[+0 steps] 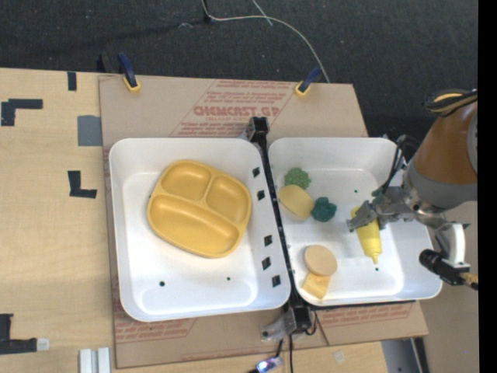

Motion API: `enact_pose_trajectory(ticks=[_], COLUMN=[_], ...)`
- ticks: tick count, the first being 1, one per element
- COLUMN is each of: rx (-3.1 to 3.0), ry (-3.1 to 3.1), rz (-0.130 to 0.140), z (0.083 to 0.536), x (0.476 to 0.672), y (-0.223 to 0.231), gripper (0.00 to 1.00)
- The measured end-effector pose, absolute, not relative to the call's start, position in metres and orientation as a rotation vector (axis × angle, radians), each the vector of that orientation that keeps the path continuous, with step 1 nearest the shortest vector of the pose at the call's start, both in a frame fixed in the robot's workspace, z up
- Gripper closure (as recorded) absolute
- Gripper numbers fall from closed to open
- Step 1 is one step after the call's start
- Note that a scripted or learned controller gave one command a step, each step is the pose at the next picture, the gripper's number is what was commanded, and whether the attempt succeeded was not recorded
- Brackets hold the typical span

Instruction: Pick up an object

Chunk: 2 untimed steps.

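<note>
My gripper hangs low over the right side of the right bin, reaching in from the right. It is directly above the upper end of a yellow squeeze bottle, which lies along the bin floor. The gripper hides the bottle's top, so I cannot tell whether they touch. Further left in the same bin are a light green leafy piece, a pale yellow lump, a dark green piece, a tan round disc and a yellow wedge.
The left bin holds a yellow divided plate. A black divider with clips runs between the bins. The arm's orange band and grey wrist stand over the right bin's right wall.
</note>
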<state>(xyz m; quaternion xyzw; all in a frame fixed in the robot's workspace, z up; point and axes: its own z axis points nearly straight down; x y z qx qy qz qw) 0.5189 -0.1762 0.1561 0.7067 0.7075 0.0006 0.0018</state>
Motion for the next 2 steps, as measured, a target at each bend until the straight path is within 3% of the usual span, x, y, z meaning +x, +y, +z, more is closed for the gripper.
enact_pose_trajectory(ticks=[2], rx=[2.217], ry=[2.22], rz=[0.002], z=[0.249], x=[0.512], y=[-0.169], gripper=[1.0])
